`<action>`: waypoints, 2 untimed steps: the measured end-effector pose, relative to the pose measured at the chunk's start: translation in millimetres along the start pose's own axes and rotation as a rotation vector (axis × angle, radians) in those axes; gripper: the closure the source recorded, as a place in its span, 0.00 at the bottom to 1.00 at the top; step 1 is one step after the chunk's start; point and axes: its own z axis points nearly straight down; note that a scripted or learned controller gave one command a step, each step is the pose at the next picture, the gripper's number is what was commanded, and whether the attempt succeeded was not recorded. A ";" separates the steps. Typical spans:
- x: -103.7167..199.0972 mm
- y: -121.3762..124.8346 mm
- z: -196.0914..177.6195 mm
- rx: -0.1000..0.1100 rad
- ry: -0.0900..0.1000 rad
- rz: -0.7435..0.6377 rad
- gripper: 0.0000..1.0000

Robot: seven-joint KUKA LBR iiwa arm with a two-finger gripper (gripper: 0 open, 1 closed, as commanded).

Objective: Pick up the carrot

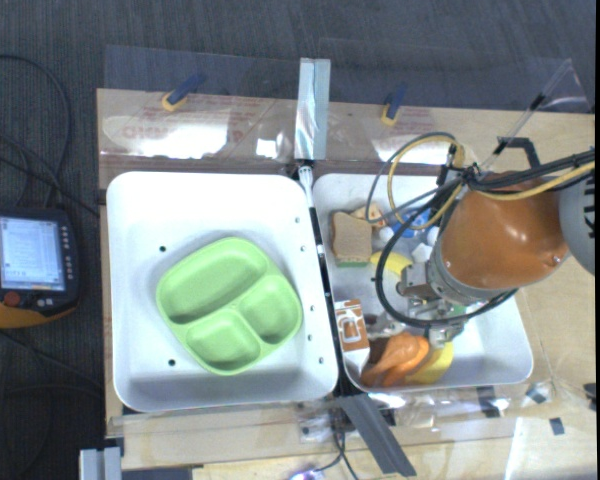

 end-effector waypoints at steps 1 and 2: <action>0.4 6.1 0.5 0.008 0.004 0.069 0.00; 0.4 6.5 1.4 0.008 0.004 0.048 0.00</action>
